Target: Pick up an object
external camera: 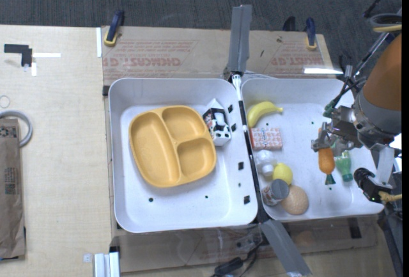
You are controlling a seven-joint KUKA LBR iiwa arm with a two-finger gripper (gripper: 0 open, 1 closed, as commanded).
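Note:
My gripper (327, 143) hangs over the right side of the right bin (300, 93). Its tip is directly above the upper end of an orange carrot (327, 164), and it is unclear whether the two touch. A green bottle (345, 167) lies just right of the carrot. Further left in that bin are a banana (262, 110), a pink box (266, 137), a small white item (264, 157), a lemon (282, 173), a grey can (277, 190) and a tan round object (295, 200).
The left bin (128, 205) holds a yellow divided plate (171, 144) and a black-and-white cow toy (218, 124) near the divider. Clamps (115, 27) hold cardboard behind the bins. A brown bag (10, 186) lies on the bench at far left.

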